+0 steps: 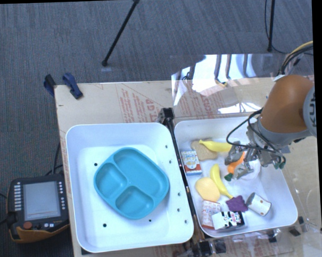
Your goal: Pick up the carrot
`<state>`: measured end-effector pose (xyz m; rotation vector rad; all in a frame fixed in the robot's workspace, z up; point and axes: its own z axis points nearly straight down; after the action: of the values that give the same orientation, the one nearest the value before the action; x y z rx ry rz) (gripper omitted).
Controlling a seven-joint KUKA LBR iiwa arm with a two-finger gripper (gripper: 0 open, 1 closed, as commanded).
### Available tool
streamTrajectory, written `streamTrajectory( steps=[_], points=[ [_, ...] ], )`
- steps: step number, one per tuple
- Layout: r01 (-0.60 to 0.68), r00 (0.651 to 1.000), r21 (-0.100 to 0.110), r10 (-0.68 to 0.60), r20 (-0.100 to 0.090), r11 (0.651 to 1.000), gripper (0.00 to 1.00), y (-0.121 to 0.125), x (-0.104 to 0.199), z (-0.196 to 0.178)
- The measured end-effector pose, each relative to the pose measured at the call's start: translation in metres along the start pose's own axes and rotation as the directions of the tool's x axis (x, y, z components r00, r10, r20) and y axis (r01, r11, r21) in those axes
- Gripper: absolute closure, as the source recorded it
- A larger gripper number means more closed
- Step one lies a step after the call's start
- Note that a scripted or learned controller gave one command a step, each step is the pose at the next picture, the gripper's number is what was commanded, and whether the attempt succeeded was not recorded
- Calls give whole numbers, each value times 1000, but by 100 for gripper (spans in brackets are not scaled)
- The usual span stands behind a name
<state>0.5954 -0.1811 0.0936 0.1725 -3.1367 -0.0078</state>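
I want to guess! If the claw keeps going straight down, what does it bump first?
Probably the carrot. The claw hangs right at it over the right bin, though the height between them is hard to judge.

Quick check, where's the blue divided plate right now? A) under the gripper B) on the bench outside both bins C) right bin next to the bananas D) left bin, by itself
D: the blue divided plate lies flat in the left bin, while the gripper sits over the right bin by the carrot and the bananas.
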Motion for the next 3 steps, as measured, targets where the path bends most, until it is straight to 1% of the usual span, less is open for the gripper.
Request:
streamTrajectory(
  steps=[1,2,3],
  points=[
    [-327,945,3,327,4,945,100,22,-31,-52],
    [-61,998,3,61,0,998,100,37,67,8],
    [-496,868,2,496,-1,868,100,84,51,9]
  ],
)
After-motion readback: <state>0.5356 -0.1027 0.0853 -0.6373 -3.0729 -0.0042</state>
